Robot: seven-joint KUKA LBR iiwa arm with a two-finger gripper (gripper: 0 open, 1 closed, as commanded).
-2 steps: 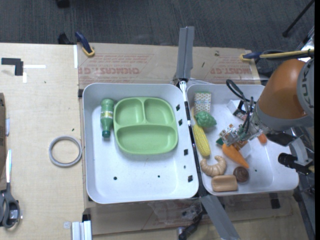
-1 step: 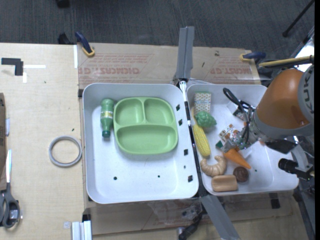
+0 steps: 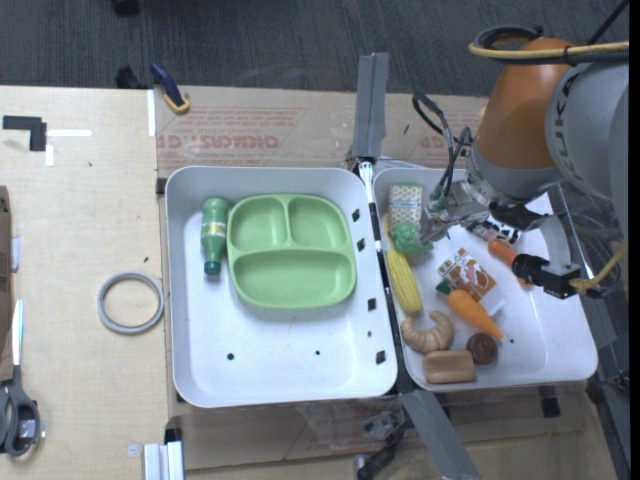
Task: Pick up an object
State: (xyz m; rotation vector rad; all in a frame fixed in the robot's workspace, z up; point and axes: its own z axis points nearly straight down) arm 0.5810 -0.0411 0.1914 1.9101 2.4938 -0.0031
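Observation:
The right bin [image 3: 560, 348] holds several toy foods. Among them are a yellow corn cob [image 3: 403, 279], a green leafy piece [image 3: 406, 238], a patterned cup [image 3: 405, 203], a carrot [image 3: 473, 312], a snack packet [image 3: 468, 273], a croissant [image 3: 425, 330], a brown block [image 3: 448, 366] and a dark round piece [image 3: 483, 348]. My gripper [image 3: 437, 226] hangs low over the bin's back left part, just right of the green leafy piece and the cup. An orange piece [image 3: 503, 253] lies to the gripper's right.
The left bin [image 3: 290, 358] holds a green divided plate [image 3: 292, 250] and a green bottle [image 3: 213, 233] beside it. A tape ring [image 3: 130, 301] and scissors [image 3: 18, 413] lie on the bench at left. The arm's orange band [image 3: 525, 98] looms over the right bin's back edge.

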